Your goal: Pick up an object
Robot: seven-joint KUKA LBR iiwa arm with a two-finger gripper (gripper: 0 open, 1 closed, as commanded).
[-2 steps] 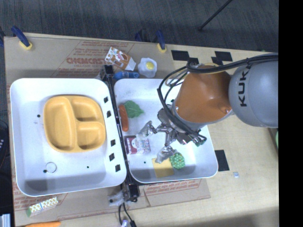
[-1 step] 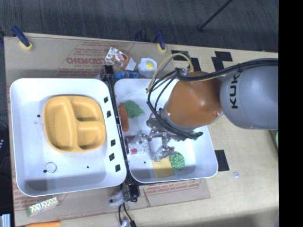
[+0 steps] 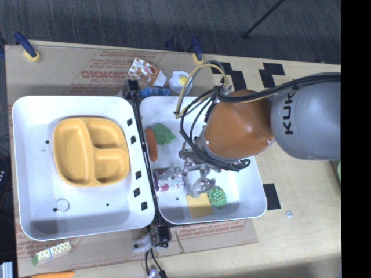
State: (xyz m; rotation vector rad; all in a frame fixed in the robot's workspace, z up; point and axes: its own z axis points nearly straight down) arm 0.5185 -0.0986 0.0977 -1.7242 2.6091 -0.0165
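- my gripper [image 3: 200,175] hangs low in the right bin [image 3: 250,181]; can't tell its state tbh
- green ball [image 3: 217,197] and yellow block [image 3: 199,206] sit just below it; yellow tray [image 3: 91,150] in left bin [image 3: 29,155]

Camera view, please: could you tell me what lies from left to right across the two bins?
Left bin → yellow divided tray → orange sausage-shaped toy → green leaf-shaped toy → hand → green textured ball → right bin's far rim.
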